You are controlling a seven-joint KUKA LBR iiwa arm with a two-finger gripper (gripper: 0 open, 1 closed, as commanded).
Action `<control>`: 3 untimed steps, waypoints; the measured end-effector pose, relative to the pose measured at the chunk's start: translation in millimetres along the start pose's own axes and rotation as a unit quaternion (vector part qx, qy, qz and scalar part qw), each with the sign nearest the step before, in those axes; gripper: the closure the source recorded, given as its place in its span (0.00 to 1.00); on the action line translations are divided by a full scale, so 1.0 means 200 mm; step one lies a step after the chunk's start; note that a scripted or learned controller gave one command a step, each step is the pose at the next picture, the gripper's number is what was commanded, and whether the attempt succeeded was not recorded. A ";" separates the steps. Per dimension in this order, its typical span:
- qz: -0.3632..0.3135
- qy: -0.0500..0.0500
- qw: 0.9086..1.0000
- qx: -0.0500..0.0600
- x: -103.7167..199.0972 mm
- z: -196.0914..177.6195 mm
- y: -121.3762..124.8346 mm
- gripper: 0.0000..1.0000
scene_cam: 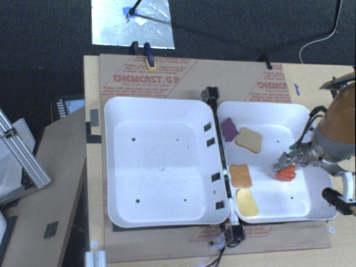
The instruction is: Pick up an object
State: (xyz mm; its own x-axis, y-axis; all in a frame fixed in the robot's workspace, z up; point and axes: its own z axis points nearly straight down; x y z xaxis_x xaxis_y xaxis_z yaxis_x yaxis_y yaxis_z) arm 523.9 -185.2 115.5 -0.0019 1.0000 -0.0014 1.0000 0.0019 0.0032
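Reaching into the right bin (300,113) from three o'clock, the gripper (285,163) hovers at a red object (286,174), which the arm should approach squarely before lifting.

Dark carpet floor (44,32) lies beyond the bench, up and left of the claw. A shiny metal sheet (132,14) rests on it, far up-left of the claw, crossed by a thin black rod. A pale cable (322,38) loops above the claw. Brown board printed CHEMCAST (167,74) covers the bench top. Well left of the claw stands a tan side table (55,166) with an aluminium rail (22,154).
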 end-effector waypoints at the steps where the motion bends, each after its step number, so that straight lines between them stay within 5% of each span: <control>1: -0.002 -0.001 1.000 -0.003 -0.02 -0.29 0.28 1.00; 2: -0.004 0.001 1.000 -0.001 0.36 0.10 0.33 1.00; 3: -0.005 0.002 1.000 -0.004 0.72 -0.37 0.37 1.00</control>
State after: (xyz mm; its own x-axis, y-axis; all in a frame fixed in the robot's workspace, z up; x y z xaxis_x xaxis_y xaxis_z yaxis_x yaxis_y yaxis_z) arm 597.9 -40.5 190.6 -0.0121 0.9999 0.0026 0.9999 0.0121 0.0108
